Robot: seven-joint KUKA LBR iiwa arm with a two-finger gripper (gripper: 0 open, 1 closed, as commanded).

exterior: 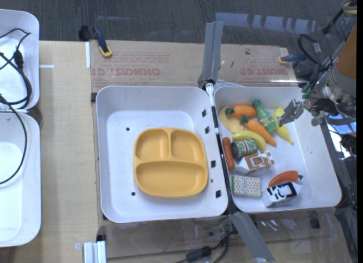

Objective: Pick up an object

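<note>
The counter (62,143) is carrying two white bins lying side by side: the left bin (108,160), the right bin (323,171). A cardboard sheet (153,63) is lying behind them.

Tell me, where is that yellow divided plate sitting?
The yellow divided plate lies in the middle of the left white bin, apart from the toy food piled in the right bin.
</note>
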